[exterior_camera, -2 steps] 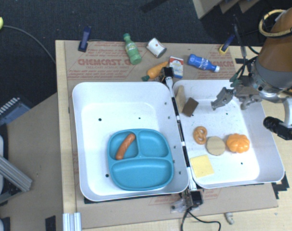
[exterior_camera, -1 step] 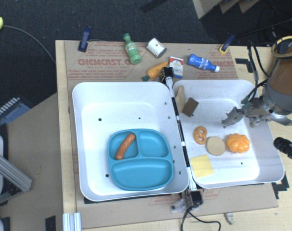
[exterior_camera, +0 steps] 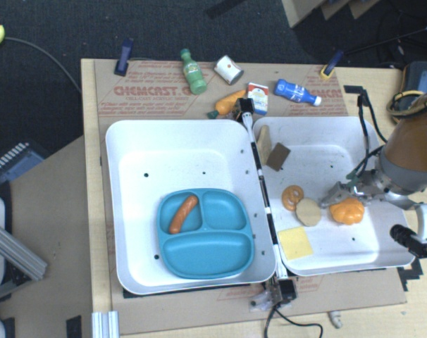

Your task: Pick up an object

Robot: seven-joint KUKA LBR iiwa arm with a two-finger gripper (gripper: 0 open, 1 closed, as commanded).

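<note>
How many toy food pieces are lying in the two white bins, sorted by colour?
Blue: 1, the divided plate
Orange: 3, the sausage on that plate, the pretzel, the orange lump by the gripper
Brown: 1, the square block
Tan: 2, the round cookie, the small wedge
Yellow: 1, the cheese slice
Total: 8

Both bins [exterior_camera: 199,146] look like smooth white plastic with a faint sheen. Beside the gripper [exterior_camera: 338,193], the orange [exterior_camera: 348,212] looks glossy. Farther off, the blue plate [exterior_camera: 206,241] is matt plastic, on a brown cardboard-like board [exterior_camera: 157,90].
</note>
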